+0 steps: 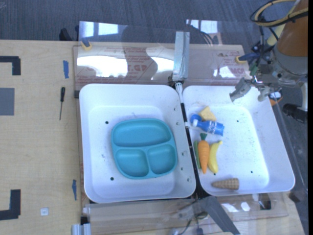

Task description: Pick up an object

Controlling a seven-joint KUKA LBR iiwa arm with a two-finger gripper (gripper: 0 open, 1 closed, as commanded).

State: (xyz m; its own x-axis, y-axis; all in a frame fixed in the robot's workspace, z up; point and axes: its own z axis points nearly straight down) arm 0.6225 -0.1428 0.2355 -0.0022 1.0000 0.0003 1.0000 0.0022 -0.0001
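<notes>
Starting far from the gripper, over at the left of the bench (34,146), a thin screwdriver (61,102) lies on the wood, with black corner marks and strips of blue tape around it. Closer in comes the left bin (93,102), well away from the gripper, and in it a teal divided tray (144,148) with one long compartment and two smaller ones. A metal strip (181,53) stands at the back where the two bins meet.

Then the right bin (274,155), and here the objects sit below and to the left of the gripper, none of them touching it. Nearest to it is a yellow wedge (207,113), just beside a blue and white bottle (209,126) lying on its side. Further from the gripper, a carrot (203,153) and a banana (214,156) lie side by side, touching or nearly so. Furthest off, near the bin's front wall, lies an ice-cream cone (226,183), tipped over.

The gripper (250,92) hangs at the bin's back right corner, above the rim, its two fingers spread apart with nothing between them. The arm (296,38) rises behind it at the right, orange-banded, with yellow and black cables looped above.
</notes>
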